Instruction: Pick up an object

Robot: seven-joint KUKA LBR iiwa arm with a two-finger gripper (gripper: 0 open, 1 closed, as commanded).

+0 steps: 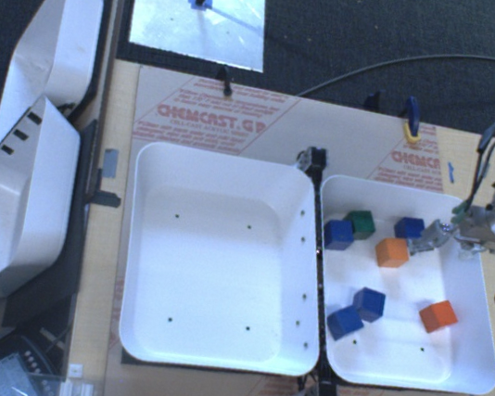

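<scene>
Hovering tool (431, 234) beside orange block (392, 252) in right bin (474, 357).

Gripper (431, 236) beside orange block (392, 252), right bin (474, 357), blue blocks (356, 312)

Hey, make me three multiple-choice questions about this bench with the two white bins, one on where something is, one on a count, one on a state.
1. Where are the blocks?
A. In the left bin
B. In the right bin
C. On the floor

2. How many orange blocks are there?
A. One
B. Two
C. Four

3. How does the green block sit?
A. Touching a blue block
B. Alone in a corner
C. On top of an orange block

Answers:
1 B, all the blocks lie in the right bin, near the gripper.
2 B, one orange block sits by the gripper and another orange block lies nearer the bin's right wall.
3 A, the green block rests against a blue block.
</scene>
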